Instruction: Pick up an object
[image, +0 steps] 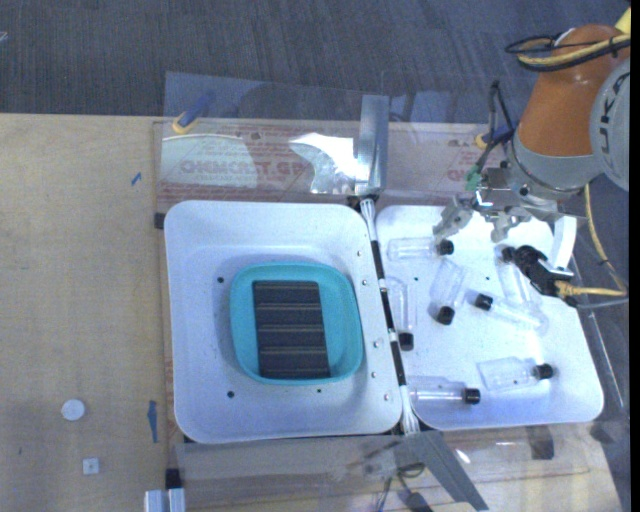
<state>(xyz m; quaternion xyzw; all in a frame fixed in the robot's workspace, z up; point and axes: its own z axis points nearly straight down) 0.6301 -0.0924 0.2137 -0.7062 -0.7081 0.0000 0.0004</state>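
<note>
Several clear plastic vials with black caps lie scattered in the right bin. One vial lies near the bin's middle, another vial at the front right, and a third vial along the front edge. My gripper hangs over the back of this bin under the orange-banded wrist. Its fingers are spread open, the left fingertip beside a vial at the back left. Nothing is between the fingers.
The left bin holds a teal tray with a dark grey slatted block in it. One more vial lies against the ridge between the bins. A yellow cable runs past the right bin's right side.
</note>
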